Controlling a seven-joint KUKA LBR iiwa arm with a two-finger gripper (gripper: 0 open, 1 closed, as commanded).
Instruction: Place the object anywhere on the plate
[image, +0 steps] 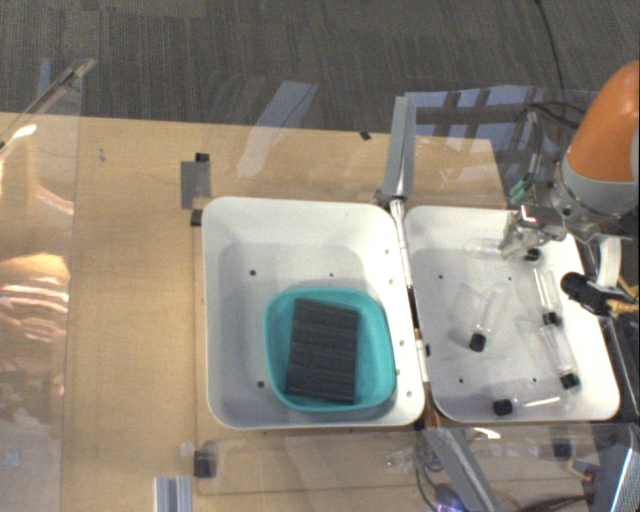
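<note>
While the grey arm with its orange band leans in over the far right corner of the right bin, its gripper hangs just above that bin's far edge, among cables and clear plastic. Whether the gripper is parted or closed cannot be told from this slant, and nothing can be made out in its grasp.

Well apart from it, the dark ribbed block lies flat on the teal plate, lengthwise from the plate's far edge to its near edge and slightly skewed. The block sits wholly within the plate's rim, a little left of its middle. The plate itself rests on the floor of the left bin, close to the near right corner, almost touching the bin's near wall.

Across the right bin's floor lie several clear tubes with black caps, scattered from the middle toward the near and right edges, none touching the gripper. Both bins stand side by side on the wooden bench, their inner rims meeting.
</note>
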